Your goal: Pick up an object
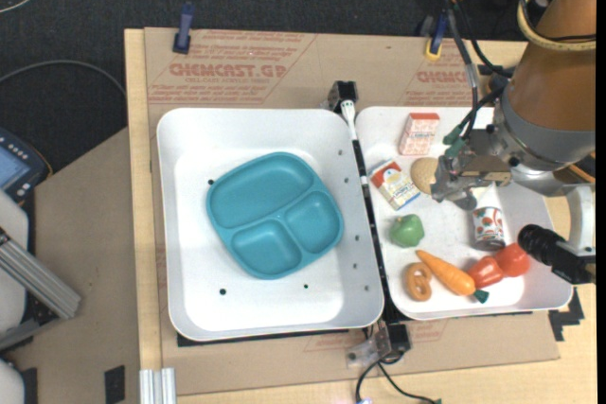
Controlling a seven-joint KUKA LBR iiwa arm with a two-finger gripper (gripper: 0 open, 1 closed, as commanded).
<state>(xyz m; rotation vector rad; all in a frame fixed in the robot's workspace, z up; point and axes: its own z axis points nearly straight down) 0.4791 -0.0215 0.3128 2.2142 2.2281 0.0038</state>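
I see the left bin [180, 203] mostly taken by a teal divided plate [274, 214], with bare white floor along its edges. My right bin [379, 120] is crowded: a carton [419, 133], a small box [395, 184], a green pepper [407, 230], a can [488, 226], a carrot [447, 272], a pretzel [418, 282] and a red pepper [499, 266] lie close together, with narrow gaps between them.

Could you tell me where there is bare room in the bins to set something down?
Left bin: free white floor rings the teal tray, widest along the top and the bottom right. Right bin is crowded: boxes, green pepper, carrot, can and the gripper leave narrow gaps.
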